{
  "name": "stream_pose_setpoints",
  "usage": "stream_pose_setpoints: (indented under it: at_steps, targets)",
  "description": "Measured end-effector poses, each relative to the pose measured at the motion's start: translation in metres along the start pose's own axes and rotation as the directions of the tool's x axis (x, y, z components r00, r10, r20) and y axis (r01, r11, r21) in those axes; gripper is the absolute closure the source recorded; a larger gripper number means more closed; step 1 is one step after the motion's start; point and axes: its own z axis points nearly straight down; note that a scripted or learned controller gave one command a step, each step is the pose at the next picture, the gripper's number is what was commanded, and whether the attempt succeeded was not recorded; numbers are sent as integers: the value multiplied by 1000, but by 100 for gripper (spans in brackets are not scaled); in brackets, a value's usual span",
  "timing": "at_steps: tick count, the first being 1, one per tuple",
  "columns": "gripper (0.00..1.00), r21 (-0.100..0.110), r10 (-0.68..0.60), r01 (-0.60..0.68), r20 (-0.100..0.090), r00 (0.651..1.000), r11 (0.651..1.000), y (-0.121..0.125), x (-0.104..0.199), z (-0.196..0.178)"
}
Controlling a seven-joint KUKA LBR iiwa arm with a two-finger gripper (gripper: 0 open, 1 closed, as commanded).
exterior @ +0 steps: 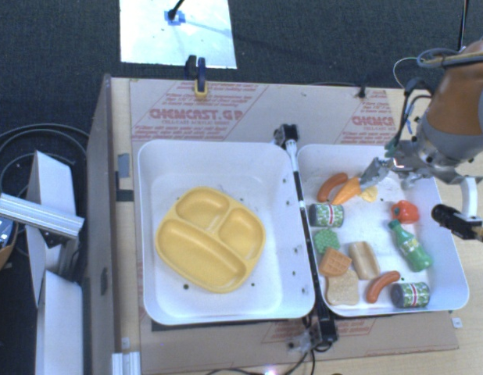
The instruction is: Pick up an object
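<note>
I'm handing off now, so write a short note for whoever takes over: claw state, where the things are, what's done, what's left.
Claw: low over the top of the right bin, by the carrot and sausage; I can't tell whether it is open or shut, and nothing shows as held.
Right bin also holds: two cans, tomato, green bottle, bread pieces, waffle, a second sausage.
Left bin: yellow divided tray.
Done: approach only.
Left: grasp one object and lift it.
</note>
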Motion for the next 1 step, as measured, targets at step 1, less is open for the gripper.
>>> stream_pose_setpoints:
  at_steps: [1]
  targets:
    - [0, 2, -1, 1, -1, 1000, 1000, 14, 56, 48]
